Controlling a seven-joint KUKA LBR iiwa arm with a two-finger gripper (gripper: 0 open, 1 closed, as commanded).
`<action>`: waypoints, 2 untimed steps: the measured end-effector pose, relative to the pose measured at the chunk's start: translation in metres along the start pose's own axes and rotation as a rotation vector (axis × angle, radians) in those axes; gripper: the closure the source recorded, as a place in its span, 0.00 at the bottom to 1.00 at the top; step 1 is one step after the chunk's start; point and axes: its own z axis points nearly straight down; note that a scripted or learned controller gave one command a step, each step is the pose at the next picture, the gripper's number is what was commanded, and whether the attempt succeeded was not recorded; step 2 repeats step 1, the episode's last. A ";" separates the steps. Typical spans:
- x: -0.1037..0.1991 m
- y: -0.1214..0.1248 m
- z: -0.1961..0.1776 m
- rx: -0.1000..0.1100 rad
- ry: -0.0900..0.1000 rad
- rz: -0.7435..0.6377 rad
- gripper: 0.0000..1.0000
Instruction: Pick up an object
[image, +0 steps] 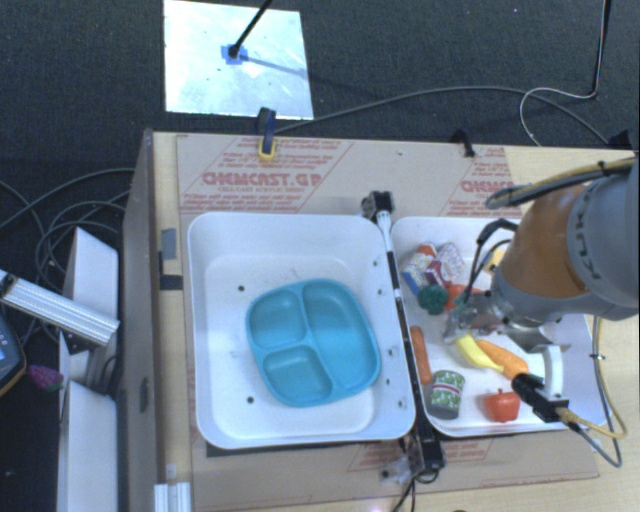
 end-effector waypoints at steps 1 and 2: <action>0.054 -0.019 -0.090 0.000 0.001 -0.001 1.00; 0.054 -0.019 -0.090 0.000 0.001 -0.001 1.00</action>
